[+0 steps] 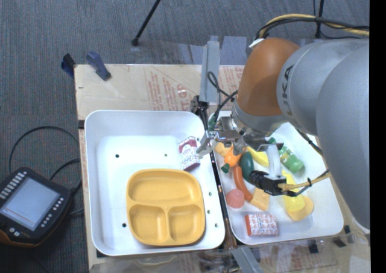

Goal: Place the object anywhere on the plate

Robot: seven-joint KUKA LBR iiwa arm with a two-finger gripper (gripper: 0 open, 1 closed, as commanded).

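Grey carpet (72,6) covers the floor around a bench topped with brown cardboard (145,85). A black tripod leg (154,6) slants across the carpet, and a teach pendant (27,205) with its black cable (36,139) lies at left.

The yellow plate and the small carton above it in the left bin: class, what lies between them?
Nothing: bare white bin floor separates the yellow plate from the small carton, seen in the camera view.

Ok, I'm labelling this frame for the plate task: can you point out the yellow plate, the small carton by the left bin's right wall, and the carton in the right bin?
Yellow plate (140,214): camera view, left rim.
Small carton (189,152): camera view, printed face.
Right-bin carton (262,225): camera view, top face.
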